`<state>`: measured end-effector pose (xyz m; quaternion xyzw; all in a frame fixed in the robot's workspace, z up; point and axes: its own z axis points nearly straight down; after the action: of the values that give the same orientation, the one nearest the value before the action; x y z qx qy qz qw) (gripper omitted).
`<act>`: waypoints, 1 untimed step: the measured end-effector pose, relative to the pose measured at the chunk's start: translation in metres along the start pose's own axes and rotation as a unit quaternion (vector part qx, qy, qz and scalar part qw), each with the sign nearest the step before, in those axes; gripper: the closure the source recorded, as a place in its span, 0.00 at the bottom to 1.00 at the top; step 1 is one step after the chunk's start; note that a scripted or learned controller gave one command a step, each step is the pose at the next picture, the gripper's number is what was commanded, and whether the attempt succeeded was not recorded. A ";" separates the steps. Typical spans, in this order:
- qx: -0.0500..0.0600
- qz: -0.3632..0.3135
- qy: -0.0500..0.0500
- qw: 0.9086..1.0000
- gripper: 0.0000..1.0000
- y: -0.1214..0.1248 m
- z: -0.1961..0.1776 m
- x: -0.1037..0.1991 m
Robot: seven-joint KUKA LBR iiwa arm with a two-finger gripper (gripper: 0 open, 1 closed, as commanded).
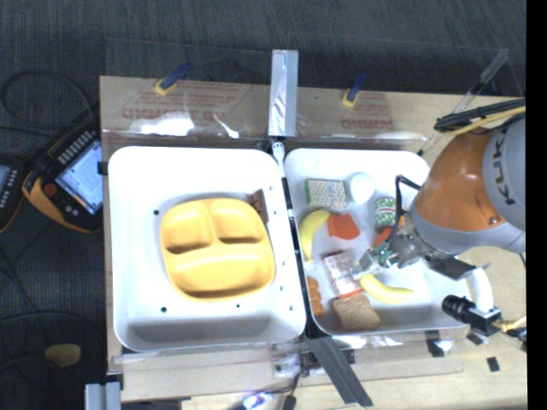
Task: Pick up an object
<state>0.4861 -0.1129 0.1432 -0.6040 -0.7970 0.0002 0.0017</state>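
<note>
arm low over the crowded right bin, grip unreadable

the arm (466, 199) came in from the right and its grey and orange bulk hid the right-hand part of the right bin (295, 165). the gripper (386, 253) sat low among the clutter, small and dark against the jumble, and whether it was open or closed on anything could not be told from this angle. nothing could be seen held in it.

just below the gripper lay a banana (386, 289), curved along the bin floor, its upper end right beside the tool or perhaps touching it; the picture was too coarse to settle that. to the gripper's left sat a small packet (340, 272) with red and white print, and below that a brown bread-like piece (355, 313) near the front wall. a second banana (311, 231) stood nearer the divider, with a red object (344, 226) beside it. further back were a green and white carton (326, 193) and a white round item (360, 186). a green-labelled can (385, 207) was partly covered by the arm.

in the left bin (128, 229) a yellow divided tray (217, 246) lay flat in the middle, well apart from the gripper. a small dark brown thing at its upper right corner was too blurred to name.
</note>
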 end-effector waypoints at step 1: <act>0.000 -0.021 -0.002 1.000 1.00 0.014 -0.116 0.059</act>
<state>0.4842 -0.0528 0.2594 -0.5871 -0.8095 0.0009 0.0002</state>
